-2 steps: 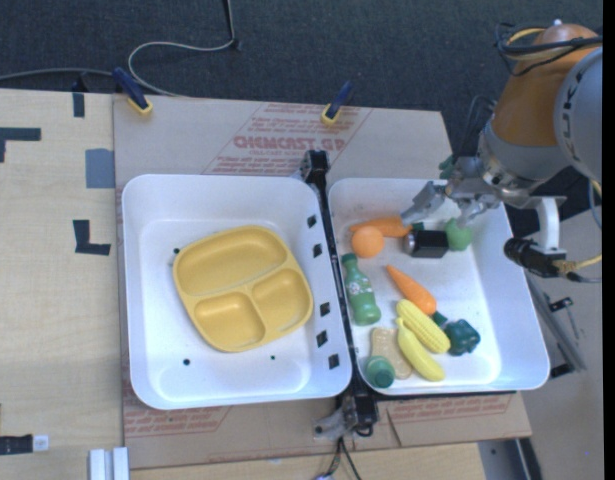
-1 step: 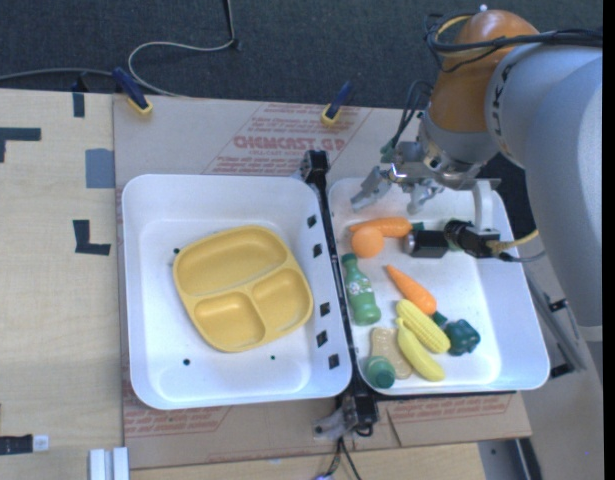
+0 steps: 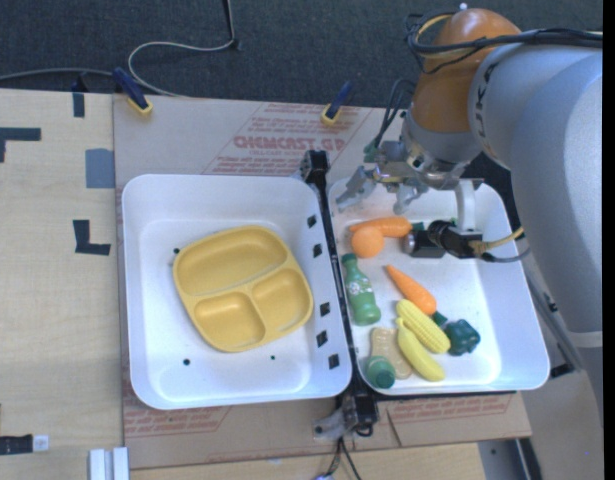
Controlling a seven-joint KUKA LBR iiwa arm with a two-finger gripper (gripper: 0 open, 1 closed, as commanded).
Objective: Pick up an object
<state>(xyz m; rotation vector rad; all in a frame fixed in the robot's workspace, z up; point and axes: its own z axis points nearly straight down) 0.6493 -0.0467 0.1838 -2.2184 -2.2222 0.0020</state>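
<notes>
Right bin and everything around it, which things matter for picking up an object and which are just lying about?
Job in hand:
end effector
orange carrot
green bottle
yellow bananas
right bin

Lying about:
yellow divided plate
left bin
blue clamps

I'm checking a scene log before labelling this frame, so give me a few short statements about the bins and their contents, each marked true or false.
1. The yellow divided plate lies in the left bin. True.
2. The green bottle lies on the yellow divided plate. False: it lies in the right bin, near the wall between the bins.
3. The gripper hangs over the far end of the right bin. True.
4. The carrot lies in the left bin. False: it lies in the right bin.
5. The two bananas lie side by side near the right bin's near edge. True.
</notes>
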